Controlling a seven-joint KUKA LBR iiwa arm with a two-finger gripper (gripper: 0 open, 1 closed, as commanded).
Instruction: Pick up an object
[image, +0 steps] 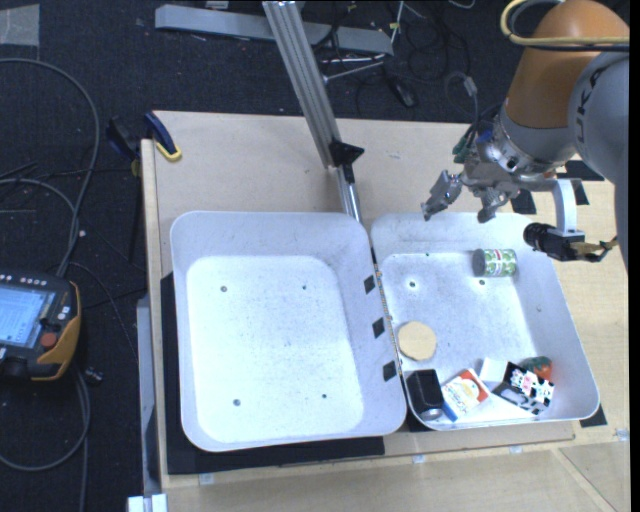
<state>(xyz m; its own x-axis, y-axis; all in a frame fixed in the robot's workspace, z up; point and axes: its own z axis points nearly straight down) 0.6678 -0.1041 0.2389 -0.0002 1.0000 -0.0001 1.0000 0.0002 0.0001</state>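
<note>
- The right bin (560, 310) is the landmark: a shallow white tray on the pale wooden counter (250, 160), its left rim touching the left bin (270, 330).
- The gripper (462, 200) hangs over the right bin's far rim, near its far left corner, with the grey arm and orange band rising behind it toward the upper right.
- Its jaws stand spread, two dark tips apart with nothing between them.
- A small green can (495, 262) lies on its side in the right bin's far part, just inside the rim and slightly right of the gripper; open white floor surrounds it on the near and left sides.
- A round tan disc (418, 341) lies flat by the right bin's left wall, apart from everything else.
- Along the right bin's near rim the things crowd together: a black block (425, 390) in the near left corner, an orange-and-white packet (465, 392) just beside it, and a black-and-white patterned item (526, 386) toward the near right corner, with a bit of red and green at its far side.
- The middle of the right bin is bare floor, giving room between the can and the near cluster.
- A slanted metal post (310, 90) rises just beyond the right bin's far left corner, close to the gripper's left.
- The left bin's floor is bare and speckled.
</note>
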